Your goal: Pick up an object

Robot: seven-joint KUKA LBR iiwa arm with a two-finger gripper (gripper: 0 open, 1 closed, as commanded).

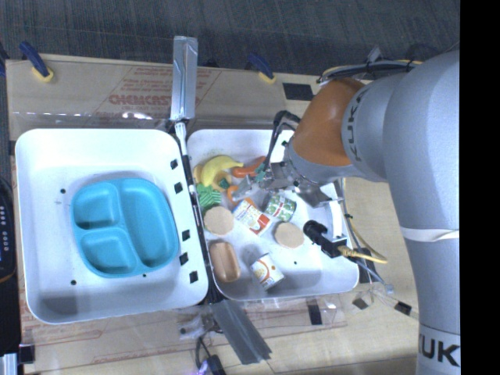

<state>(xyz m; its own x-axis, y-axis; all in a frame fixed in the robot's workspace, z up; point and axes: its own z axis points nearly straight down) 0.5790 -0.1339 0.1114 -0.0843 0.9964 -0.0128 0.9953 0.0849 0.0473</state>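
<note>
Right bin (341,276): crowded; banana (216,167), round biscuits (219,221), can (267,271) packed close together. Left bin (47,209): blue divided tray (123,226) central, open margin around.

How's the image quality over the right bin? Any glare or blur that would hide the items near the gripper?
Camera view: lighting is even, with no strong glare on the right bin. The arm casts soft shadow over the items around the gripper, so the banana and the packets beside it look dim and slightly soft. The blue tray in the left bin is crisp. The whole frame is low in resolution, so labels are unreadable.
</note>
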